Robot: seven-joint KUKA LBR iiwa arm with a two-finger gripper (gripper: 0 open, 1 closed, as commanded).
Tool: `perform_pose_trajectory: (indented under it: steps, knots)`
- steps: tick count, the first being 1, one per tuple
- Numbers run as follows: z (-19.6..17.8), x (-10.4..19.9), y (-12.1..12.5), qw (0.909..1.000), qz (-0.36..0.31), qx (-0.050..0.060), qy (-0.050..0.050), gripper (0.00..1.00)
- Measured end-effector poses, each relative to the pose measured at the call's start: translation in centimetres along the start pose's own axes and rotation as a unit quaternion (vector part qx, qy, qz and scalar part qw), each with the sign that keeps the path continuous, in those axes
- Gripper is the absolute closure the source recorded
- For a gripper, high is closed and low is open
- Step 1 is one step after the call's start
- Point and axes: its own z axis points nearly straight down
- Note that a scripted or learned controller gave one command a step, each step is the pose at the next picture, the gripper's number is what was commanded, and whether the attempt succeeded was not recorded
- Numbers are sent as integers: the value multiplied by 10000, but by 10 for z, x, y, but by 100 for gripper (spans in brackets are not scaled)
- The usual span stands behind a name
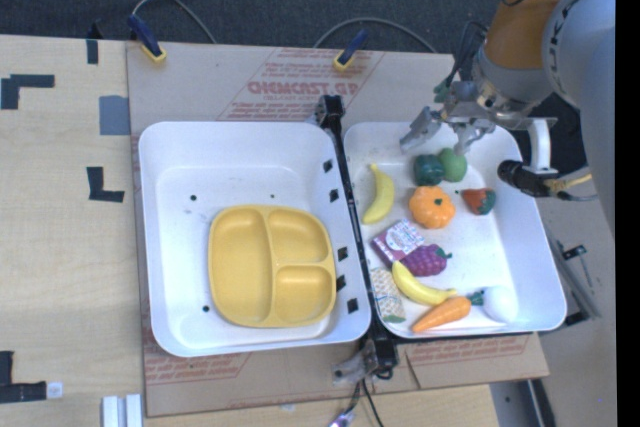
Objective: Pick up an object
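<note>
— Claw [447, 127] placement first: where is it found, and what is gripped?

— It is held over the far end of the right bin [530, 245], hung from the grey arm [560, 25] that reaches in from the right. Two fingers are seen spread apart, one out to the left and one nearer the green pieces. Nothing is seen between them, so nothing is judged to be held.

— Why would it be poised there?

— Probably because the nearest candidates lie just below it: a dark green vegetable [429, 169] and a lighter green round fruit [453, 164], set touching each other. Either could be taken as the object to be picked, though which is aimed at cannot be told.

— And what else is laid around them?

— An orange pumpkin-like piece [432, 207] is found just in front of the green pair, a small red and green piece [478, 200] beside it towards the right wall, and a banana [379, 194] to the left, near the divide between the bins. Further forward, a pink packet [398, 240], purple grapes [427, 260], a second banana [418, 287] and a carrot [441, 314] are crowded together.

— Is anything judged to stand in the way?

— The closeness of the two green pieces is the main concern: one finger may be blocked by the neighbour, or both may be nudged. The bin's far wall is also near. The left bin [170, 215], where a yellow divided tray [270, 265] is kept, is well apart and poses no hindrance.
</note>
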Motion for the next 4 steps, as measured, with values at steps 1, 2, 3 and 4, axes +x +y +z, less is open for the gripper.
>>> perform_pose_trajectory:
  steps: [1, 2, 3, 4]
  knots:
    - [92, 6, 1, 10000, 8, -5, -3, 0]
    - [118, 19, -12, 10000, 8, -22, -15, 0]
    - [118, 27, -90, 10000, 11, -34, -11, 0]
    - [104, 13, -33, 10000, 6, -8, -3, 0]
